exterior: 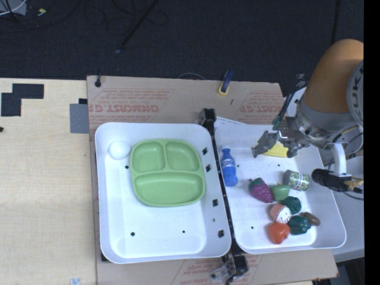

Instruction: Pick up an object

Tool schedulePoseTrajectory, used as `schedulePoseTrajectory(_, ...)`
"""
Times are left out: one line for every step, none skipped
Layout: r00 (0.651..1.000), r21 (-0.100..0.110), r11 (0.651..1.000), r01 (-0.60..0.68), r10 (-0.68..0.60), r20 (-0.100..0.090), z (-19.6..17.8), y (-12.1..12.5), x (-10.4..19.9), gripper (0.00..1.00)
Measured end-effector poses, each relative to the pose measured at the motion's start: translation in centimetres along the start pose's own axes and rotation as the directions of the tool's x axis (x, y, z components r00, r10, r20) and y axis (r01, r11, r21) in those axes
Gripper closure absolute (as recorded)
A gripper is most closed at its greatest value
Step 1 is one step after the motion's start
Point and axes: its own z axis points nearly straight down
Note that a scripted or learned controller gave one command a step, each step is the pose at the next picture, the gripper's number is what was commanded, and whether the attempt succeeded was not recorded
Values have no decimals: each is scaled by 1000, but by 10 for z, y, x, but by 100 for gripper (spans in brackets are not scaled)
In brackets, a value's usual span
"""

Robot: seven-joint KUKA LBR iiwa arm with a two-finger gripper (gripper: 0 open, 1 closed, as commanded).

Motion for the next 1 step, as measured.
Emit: schedulePoseTrajectory(1000, 4, 1000, 1, -1, -1, 54, 10, 0, 0)
